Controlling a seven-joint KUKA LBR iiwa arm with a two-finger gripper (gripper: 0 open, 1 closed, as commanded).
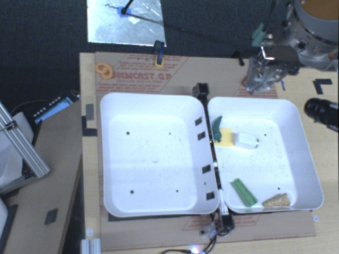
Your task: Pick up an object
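Fingers (258, 82) above right bin's (302, 142) far rim; green block (243, 192) inside.

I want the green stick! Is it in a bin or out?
In. The green stick lies flat inside the right bin, near its front edge, beside a tan piece.

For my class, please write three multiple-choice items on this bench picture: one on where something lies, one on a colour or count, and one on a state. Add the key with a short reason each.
1. Where do the loose objects lie?
A. Left bin
B. Right bin
C. On the cardboard

2. What colour is the flat stick near the right bin's front edge?
A. Green
B. Red
C. Blue

3. Where is the gripper?
A. Inside the left bin
B. Pressed on the yellow piece
C. Above the right bin's far edge

Key: B, all lie in the right bin; A, the stick is green; C, the gripper hangs beyond that bin's far rim, away from the yellow piece.
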